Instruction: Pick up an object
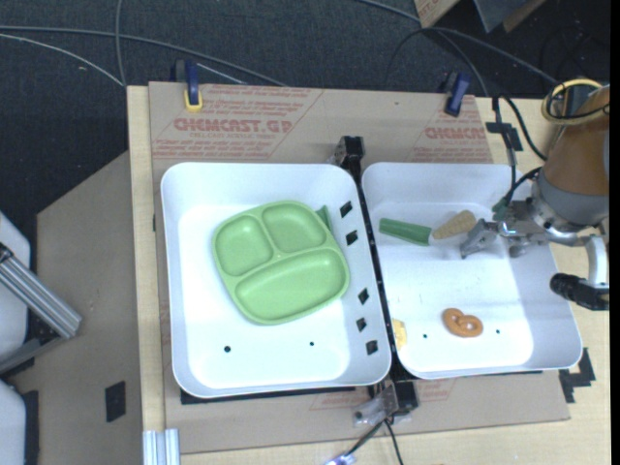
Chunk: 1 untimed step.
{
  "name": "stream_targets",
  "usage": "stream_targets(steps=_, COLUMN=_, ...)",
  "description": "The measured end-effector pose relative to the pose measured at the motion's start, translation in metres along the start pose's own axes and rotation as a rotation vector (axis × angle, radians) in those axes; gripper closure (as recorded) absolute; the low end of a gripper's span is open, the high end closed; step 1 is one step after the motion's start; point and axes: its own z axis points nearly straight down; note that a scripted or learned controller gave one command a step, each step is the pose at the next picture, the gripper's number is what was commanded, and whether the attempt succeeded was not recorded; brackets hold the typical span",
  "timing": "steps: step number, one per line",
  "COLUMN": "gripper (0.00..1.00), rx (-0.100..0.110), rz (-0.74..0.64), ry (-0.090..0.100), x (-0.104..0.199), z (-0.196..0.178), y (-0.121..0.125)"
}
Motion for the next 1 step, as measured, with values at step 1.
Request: stream_targets(steps=1, gripper=0.00, rx=-0.003, rz=0.000, ry=-0.002, x=0.0006, z=0.0215, y=0.0001)
